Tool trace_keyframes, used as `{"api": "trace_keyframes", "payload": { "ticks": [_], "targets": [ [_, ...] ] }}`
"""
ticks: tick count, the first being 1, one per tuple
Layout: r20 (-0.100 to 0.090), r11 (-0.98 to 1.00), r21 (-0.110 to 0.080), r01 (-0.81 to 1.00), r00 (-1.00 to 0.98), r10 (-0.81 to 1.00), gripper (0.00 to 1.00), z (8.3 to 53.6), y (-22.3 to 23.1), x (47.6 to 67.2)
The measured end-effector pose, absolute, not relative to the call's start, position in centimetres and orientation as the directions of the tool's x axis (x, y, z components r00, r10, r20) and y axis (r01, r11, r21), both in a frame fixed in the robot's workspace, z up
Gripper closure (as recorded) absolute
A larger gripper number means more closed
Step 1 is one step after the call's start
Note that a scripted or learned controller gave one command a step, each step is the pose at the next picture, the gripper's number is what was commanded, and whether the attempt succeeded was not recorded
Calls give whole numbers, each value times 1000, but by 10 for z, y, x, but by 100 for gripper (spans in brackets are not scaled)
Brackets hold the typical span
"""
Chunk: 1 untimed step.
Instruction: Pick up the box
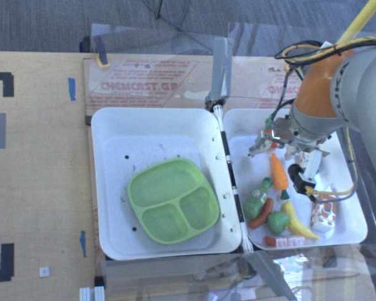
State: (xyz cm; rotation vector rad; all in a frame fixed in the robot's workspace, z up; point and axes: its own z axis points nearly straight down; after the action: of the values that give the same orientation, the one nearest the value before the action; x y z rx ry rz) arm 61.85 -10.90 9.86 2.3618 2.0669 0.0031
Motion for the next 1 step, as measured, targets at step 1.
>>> {"api": "trace_keyframes", "payload": {
  "ticks": [1],
  "targets": [
    [-2,-77,7,997,77,997,0,89,-153,481]
  ]
}}
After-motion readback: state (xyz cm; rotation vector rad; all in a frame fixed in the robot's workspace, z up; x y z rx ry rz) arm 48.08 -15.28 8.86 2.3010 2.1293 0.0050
